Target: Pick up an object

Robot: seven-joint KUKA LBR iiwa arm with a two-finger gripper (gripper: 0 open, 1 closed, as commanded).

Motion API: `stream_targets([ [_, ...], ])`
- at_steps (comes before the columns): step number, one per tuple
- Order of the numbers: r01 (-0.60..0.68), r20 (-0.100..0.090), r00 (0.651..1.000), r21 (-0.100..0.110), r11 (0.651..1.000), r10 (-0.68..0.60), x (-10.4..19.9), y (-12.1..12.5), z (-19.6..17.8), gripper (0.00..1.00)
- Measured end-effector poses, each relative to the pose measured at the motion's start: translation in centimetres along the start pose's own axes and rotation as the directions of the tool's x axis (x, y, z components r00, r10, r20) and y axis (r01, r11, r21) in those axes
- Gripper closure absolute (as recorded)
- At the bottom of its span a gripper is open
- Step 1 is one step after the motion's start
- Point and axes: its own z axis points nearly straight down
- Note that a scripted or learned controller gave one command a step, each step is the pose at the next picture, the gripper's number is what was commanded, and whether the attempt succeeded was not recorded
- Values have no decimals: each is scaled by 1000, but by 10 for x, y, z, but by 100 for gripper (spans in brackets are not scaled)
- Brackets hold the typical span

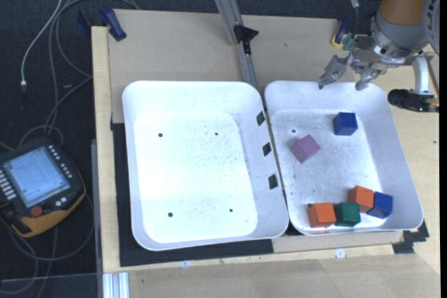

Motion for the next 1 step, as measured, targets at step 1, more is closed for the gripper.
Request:
stream_targets([
  [1, 1, -5, 1000, 10, 1000, -1, 51, -55, 80, 0],
])
